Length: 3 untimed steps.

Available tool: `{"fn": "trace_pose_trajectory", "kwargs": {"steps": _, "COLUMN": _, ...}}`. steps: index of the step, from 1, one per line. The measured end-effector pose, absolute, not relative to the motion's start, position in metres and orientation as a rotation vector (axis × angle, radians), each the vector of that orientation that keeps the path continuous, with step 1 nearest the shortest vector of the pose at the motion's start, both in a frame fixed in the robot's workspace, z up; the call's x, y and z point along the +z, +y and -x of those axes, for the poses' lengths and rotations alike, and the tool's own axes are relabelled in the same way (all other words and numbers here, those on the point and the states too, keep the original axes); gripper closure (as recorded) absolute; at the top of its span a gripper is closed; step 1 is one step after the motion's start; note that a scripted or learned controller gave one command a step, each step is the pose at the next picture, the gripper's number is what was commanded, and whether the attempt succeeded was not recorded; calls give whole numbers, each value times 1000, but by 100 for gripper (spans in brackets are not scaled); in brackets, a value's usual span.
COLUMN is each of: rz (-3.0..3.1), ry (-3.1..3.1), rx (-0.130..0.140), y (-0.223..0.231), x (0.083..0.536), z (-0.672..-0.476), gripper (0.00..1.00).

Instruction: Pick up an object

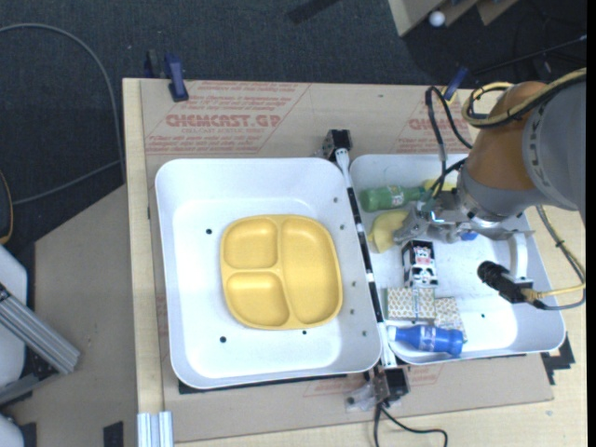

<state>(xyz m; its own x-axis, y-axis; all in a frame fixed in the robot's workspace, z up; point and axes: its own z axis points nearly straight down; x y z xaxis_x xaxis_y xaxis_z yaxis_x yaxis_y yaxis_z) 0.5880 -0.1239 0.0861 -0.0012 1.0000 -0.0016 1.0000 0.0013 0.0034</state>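
Gripper (424,223) hangs low in the right bin (545,329), near its left wall; whether it is spread or pressed together I cannot tell. At the bin's near edge lie a blue bottle (430,339) and a patterned packet (421,304). A small carton (421,263) stands just below the gripper, its long axis pointing near to far. A yellow thing (384,231) and a green bottle (389,197) lie toward the far left corner.
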Motion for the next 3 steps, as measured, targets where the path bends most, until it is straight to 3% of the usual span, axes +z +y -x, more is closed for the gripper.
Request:
{"fn": "trace_pose_trajectory", "kwargs": {"steps": 1, "rz": -2222, "ry": 2224, "rx": -2, "y": -95, "x": 84, "z": -572, "gripper": 0}}
{"fn": "trace_pose_trajectory", "kwargs": {"steps": 2, "rz": -2220, "ry": 2221, "rx": 1, "y": -96, "x": 96, "z": -573, "gripper": 100}}
{"fn": "trace_pose_trajectory", "kwargs": {"steps": 3, "rz": -2219, "ry": 2223, "rx": 2, "y": -32, "x": 185, "z": -587, "gripper": 100}}
